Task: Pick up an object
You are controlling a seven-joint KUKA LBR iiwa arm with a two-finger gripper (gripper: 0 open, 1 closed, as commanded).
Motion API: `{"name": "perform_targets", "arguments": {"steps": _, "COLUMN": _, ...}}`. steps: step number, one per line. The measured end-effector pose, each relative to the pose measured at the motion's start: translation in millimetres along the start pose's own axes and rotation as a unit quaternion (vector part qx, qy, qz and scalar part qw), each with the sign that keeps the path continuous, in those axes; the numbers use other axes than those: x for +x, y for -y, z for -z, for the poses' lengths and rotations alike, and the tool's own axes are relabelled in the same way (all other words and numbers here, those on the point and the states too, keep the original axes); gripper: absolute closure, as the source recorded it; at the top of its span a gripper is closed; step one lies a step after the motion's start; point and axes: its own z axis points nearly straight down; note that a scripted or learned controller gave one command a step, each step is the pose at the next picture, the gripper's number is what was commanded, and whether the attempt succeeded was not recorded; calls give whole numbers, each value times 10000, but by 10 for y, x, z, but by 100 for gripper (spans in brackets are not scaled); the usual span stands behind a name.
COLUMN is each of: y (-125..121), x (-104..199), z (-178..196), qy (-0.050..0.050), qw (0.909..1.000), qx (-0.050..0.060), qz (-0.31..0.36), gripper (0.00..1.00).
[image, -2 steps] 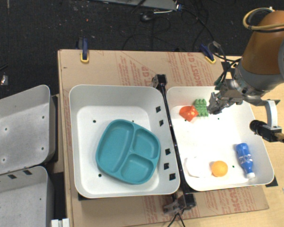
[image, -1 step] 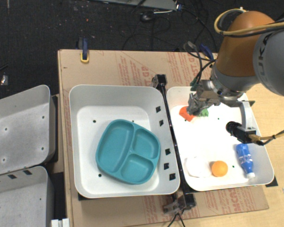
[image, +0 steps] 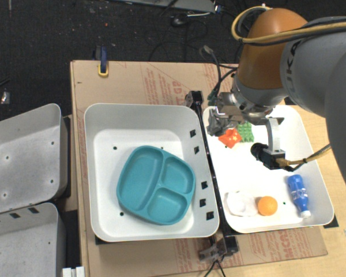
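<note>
Arm's point(image: 311, 56) coming in from the right and hanging over the back of the right bin point(image: 317, 212). The gripper point(image: 242, 123) sits low there, right above a little red block point(image: 229, 138) and a green block point(image: 245, 133) that touch each other. Can't tell if it's got anything, or whether it's spread or closed; the wrist hides that bit.

Other stuff in the right bin: a blue bottle point(image: 298, 195) near the right wall, long axis running front to back, white cap end pointing at the front rim. An orange ball point(image: 267, 205) sits near the front, just beside a flat white lid-looking thing point(image: 238, 203) on its left.

Left bin point(image: 98, 154) has a teal divided plate point(image: 155, 184), three sections, lying flat and turned a bit off square.

Both bins sit on a cardboard sheet point(image: 138, 79) with a blue clamp point(image: 103, 62) at its back edge. Dark speckled floor around, cables at the back, more white trays point(image: 23, 149) on the left.
</note>
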Motion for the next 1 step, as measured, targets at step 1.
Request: {"name": "perform_targets", "arguments": {"steps": 1, "y": -123, "x": 536, "z": -112, "qy": -3, "qw": 10000, "qx": 2, "qz": 2, "gripper": 100}}
